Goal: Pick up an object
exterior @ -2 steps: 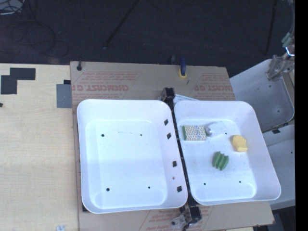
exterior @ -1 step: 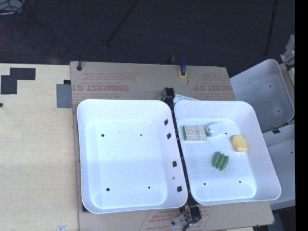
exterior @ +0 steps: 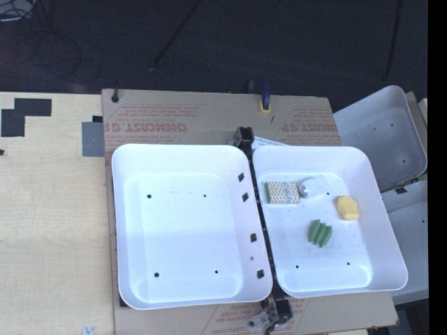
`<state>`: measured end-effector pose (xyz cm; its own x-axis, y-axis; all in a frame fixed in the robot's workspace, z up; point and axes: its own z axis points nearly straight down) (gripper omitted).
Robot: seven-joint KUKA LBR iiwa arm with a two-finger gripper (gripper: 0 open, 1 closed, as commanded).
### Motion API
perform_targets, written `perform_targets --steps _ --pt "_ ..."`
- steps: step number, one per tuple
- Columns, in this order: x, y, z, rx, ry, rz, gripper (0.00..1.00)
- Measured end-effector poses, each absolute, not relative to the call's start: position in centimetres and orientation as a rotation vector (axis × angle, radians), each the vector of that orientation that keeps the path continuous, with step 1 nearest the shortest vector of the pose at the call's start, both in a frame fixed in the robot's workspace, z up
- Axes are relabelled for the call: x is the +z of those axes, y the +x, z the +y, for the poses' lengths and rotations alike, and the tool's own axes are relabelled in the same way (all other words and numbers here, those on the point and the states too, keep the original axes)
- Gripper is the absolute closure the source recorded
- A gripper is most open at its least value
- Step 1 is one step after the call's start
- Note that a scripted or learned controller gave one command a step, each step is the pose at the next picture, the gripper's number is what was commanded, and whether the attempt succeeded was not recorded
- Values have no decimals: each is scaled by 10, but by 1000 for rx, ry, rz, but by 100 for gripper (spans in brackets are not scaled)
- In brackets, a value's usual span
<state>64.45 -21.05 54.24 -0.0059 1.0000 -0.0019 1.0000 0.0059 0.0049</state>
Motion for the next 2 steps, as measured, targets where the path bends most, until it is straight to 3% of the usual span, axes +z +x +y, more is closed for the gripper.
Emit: perform_targets --steps 1,2 --pt "418 643 -170 -10 2227 2235 100" --pt "506 639 -157 6 2215 2220 100"
